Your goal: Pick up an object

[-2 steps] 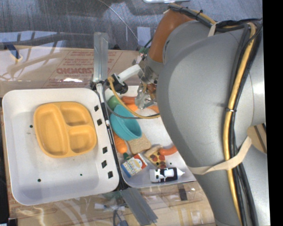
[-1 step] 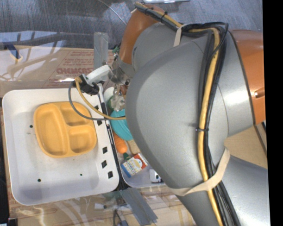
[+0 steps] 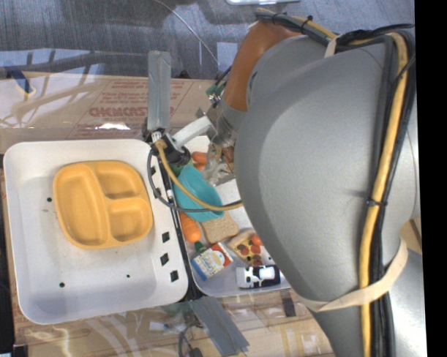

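Apparently the arm [image 3: 318,156] is reaching down into the right bin [image 3: 234,283], so the pick looks not yet made. Beside the teal bowl [image 3: 196,186] lie toast [image 3: 220,227], a carton [image 3: 209,261] and an orange [image 3: 190,229]. Next it must close on one and lift; gripper state: cannot tell.

A robot test bench in a lab: beside the big grey arm [image 3: 318,156] with its strapped yellow cables, two white bins [image 3: 28,239] sit on taped-down cardboard [image 3: 96,105], the one under the arm heaped with toy food.
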### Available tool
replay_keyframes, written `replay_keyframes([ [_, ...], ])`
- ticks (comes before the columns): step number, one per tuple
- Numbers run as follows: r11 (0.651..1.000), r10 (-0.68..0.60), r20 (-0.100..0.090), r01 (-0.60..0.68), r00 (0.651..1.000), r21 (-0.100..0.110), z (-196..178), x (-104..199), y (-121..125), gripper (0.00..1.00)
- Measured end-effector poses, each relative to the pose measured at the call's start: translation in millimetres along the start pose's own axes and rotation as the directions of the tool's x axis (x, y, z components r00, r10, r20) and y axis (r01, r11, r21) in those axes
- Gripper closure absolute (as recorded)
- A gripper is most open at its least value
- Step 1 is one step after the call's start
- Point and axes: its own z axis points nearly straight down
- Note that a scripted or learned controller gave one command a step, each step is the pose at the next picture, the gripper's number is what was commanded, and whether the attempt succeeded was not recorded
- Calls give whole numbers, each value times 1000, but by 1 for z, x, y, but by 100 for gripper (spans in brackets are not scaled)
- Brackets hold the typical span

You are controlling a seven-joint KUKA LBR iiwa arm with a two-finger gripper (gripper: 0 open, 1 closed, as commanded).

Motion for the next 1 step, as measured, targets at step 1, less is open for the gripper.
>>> replay_keyframes([
  [1, 1000, 14, 5, -14, 1000, -1, 23, -16, -52, 100],
])
